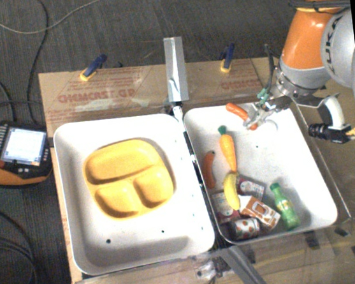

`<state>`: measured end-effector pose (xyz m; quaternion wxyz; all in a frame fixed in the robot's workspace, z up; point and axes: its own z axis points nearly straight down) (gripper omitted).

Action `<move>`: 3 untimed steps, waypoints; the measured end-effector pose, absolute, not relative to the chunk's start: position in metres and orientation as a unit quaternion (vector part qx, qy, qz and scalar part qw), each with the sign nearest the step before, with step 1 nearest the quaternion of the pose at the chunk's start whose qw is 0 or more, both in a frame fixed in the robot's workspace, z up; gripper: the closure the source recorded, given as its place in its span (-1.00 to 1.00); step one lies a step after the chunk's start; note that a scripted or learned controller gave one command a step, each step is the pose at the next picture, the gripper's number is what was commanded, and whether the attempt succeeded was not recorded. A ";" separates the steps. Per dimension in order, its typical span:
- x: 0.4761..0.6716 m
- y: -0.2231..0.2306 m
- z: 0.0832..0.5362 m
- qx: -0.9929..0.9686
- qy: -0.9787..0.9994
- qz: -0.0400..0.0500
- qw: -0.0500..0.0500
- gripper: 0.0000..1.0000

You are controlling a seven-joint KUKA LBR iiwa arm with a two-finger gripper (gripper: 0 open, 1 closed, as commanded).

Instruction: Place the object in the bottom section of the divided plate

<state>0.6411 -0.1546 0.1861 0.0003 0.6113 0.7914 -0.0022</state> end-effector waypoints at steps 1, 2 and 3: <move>0.669 -0.118 0.186 0.510 0.860 -0.001 0.001 1.00; 0.669 -0.030 0.214 0.396 0.918 0.000 0.001 1.00; 0.630 0.028 0.183 0.314 0.949 0.000 0.000 1.00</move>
